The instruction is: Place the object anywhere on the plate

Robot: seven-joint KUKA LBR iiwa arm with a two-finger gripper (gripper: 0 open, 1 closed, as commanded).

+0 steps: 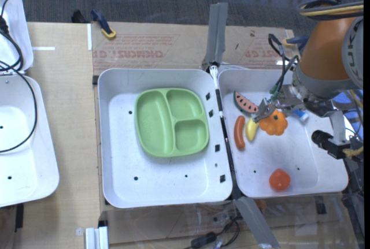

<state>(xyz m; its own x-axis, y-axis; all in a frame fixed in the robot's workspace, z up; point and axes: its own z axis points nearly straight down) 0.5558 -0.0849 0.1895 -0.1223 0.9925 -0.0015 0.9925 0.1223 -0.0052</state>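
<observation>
Reaching into the right bin (324, 184), the gripper (267, 109) sits low over a cluster of toy food; plate (171, 121) waits in the left bin (115, 144).

Arm (326, 57) comes in from the right w/ its orange band up top; gripper tip is right at the orange pepper (274, 123), touching or just above it; can't tell if the claw is apart or together, or clamped on anything; yellow banana (251, 129) lies just beside the pepper, red sausage (240, 132) next to that, watermelon slice (245, 102) a bit farther back; tomato (279, 179) sits apart nr the front wall; green three-section plate lies flat, mid left bin, well apart from the food.
</observation>
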